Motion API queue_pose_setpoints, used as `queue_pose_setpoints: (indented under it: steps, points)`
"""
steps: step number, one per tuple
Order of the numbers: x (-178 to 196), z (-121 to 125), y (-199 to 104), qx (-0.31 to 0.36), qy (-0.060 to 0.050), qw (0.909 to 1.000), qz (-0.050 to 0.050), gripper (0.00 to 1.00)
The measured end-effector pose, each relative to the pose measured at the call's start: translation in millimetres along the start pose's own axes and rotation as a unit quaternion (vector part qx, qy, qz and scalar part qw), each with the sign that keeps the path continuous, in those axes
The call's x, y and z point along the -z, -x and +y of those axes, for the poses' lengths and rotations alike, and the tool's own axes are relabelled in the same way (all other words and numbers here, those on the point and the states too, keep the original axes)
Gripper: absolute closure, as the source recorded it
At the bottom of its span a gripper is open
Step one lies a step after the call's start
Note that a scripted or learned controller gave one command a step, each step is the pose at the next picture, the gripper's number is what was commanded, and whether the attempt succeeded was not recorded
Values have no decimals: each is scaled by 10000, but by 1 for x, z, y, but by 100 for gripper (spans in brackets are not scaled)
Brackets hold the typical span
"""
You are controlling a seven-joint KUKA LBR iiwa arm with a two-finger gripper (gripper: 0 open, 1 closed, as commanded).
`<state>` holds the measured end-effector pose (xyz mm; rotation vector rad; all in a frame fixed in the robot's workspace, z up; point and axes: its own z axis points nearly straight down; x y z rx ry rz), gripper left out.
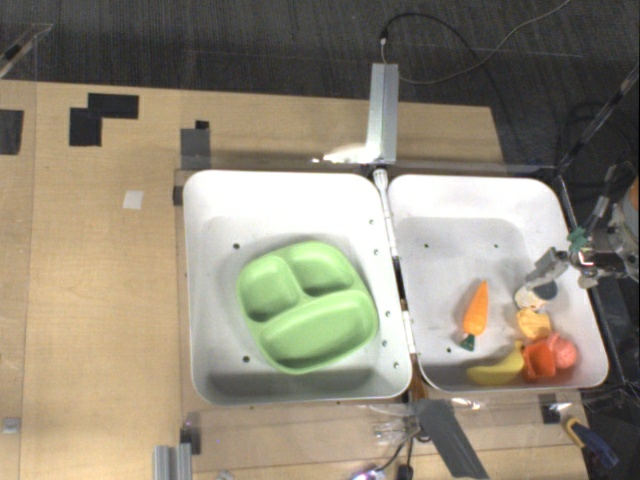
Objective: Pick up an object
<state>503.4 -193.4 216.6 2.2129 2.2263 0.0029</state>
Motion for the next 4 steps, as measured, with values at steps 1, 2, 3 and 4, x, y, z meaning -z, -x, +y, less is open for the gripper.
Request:
queue_pose_setpoints:
  steps: [1, 2, 3, 4]
  points:
    - [-78, 33, -22, 219, 130, 9997, -38, 0]
    - [-126, -3, -88, 847, 76, 9964, -1, 0]
    - [-114, 0, -90, 849, 113, 9963, -1, 100]
    - [-31, 60, -157, 400, 6, 9992, 4, 100]
